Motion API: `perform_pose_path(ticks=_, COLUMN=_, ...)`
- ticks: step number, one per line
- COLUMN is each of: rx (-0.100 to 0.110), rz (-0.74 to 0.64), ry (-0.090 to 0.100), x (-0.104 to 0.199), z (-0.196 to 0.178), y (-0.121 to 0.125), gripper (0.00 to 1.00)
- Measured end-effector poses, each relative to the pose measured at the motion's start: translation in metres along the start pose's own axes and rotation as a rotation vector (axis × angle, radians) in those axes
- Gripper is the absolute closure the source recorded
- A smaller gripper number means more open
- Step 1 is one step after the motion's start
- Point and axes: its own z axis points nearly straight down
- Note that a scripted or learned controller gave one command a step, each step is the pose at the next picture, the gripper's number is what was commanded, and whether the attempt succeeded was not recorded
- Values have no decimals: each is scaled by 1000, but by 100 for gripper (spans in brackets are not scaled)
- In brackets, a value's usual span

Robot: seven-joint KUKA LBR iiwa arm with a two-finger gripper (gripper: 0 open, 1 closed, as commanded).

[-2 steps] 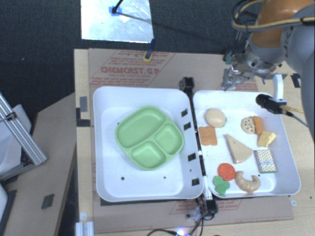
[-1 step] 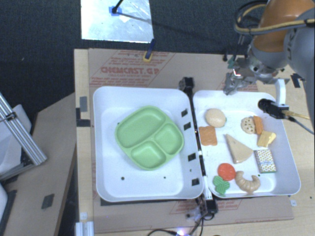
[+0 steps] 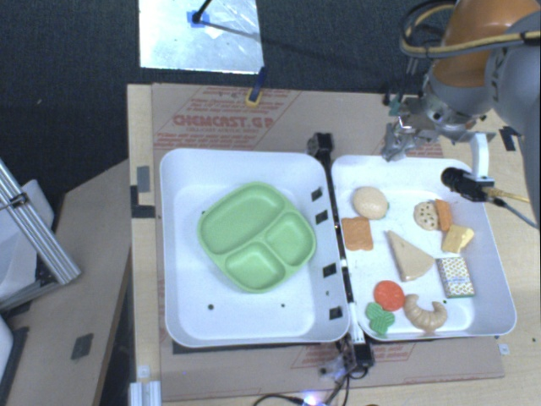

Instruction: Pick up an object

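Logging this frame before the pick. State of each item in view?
gripper: above the right bin's far edge, holding nothing visible
green divided plate: upright in left bin, compartments bare
bread roll: loose in right bin
toast slice: lying flat
cookie: lying against an orange piece
cheese wedge: flat
tomato: touching broccoli
croissant: near front rim

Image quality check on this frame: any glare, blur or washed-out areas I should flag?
Camera view: the foil-like sheet at the top glares brightly; the white bins are near washed out yet their rims stay readable; the green plate and toy foods such as the croissant are fairly sharp; the arm and pincer look softer, slightly blurred.
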Motion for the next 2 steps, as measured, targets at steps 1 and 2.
perform_pose_path(ticks=1, rx=1, rz=-2, ry=0, x=1, z=20, y=5, gripper=100)
perform_pose_path(ticks=2, rx=-1, rz=3, ry=0, x=-9, z=0, y=4, gripper=100)
